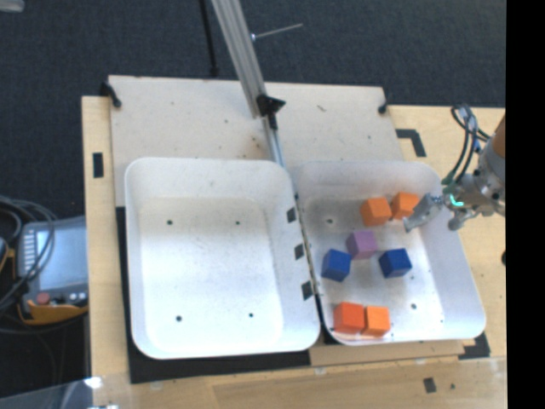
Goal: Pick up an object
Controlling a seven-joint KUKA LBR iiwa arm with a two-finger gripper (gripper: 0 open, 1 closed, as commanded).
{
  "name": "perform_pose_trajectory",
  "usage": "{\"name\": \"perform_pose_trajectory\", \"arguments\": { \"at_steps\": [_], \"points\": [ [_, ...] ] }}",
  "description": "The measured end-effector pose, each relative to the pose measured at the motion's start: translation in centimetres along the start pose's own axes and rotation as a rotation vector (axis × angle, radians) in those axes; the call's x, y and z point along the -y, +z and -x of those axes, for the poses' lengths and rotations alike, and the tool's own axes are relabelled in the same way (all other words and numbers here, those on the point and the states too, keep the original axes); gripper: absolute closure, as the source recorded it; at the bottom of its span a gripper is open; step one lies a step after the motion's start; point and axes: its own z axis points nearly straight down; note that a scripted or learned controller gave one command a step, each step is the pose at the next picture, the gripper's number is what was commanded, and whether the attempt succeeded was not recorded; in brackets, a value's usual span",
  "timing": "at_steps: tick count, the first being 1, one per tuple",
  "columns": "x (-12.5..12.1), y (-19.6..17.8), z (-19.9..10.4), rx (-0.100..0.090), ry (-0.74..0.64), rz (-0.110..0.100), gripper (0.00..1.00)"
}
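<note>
The right bin [451, 301] holds several small cubes. Two orange cubes [375, 210] [405, 204] lie side by side near its far edge. A purple cube [364, 244] sits in the middle between two blue cubes [337, 264] [395, 262]. An orange-red cube [348, 317] and an orange cube [377, 319] touch each other at the near rim. My gripper [438, 217] hangs over the bin's right rim, just right of the far orange pair. It is open, its fingers [417, 216] spread, with nothing between them.
The left bin [209, 254] sits beside the right one, sharing a divider with black clips [300, 250]. A slanted metal post [243, 49] rises from the back board. A control pendant [51, 267] and cables lie off the bench at left.
</note>
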Motion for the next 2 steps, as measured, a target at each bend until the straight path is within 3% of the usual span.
{"name": "perform_pose_trajectory", "arguments": {
  "at_steps": [1, 2],
  "points": [
    [-0.1, -0.2, 0.0, 0.001, 0.000, 0.004, 0.00],
    [0.4, 6.0, 0.2, 0.001, 0.003, -0.003, 0.00]
  ]
}}
